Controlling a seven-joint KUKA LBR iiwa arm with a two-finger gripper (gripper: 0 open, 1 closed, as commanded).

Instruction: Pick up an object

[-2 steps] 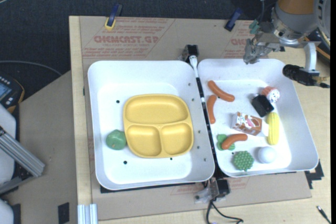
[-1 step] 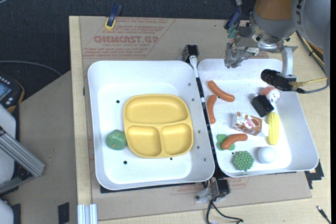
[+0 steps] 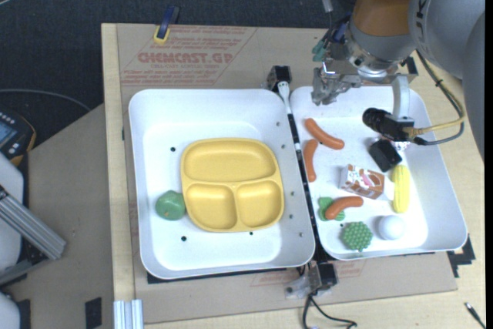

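Note:
My gripper [image 3: 328, 91] hangs over the back left corner of the right bin [image 3: 447, 189], open, with nothing between its fingers. Below it in that bin lie two orange sausages, one [image 3: 324, 133] slanted and one [image 3: 310, 159] nearly upright by the bin's left wall. Further forward are a red-and-white packet [image 3: 362, 179], a yellow corn cob [image 3: 400, 187], a red pepper with a green stem [image 3: 340, 206], a green knobbly ball [image 3: 356, 235] and a white ball [image 3: 391, 227].
The left bin [image 3: 146, 127] holds a yellow divided plate [image 3: 231, 182] and a green round fruit [image 3: 170, 204] at its left. A black divider strip [image 3: 293, 139] runs between the bins. Cardboard [image 3: 192, 50] lies behind them.

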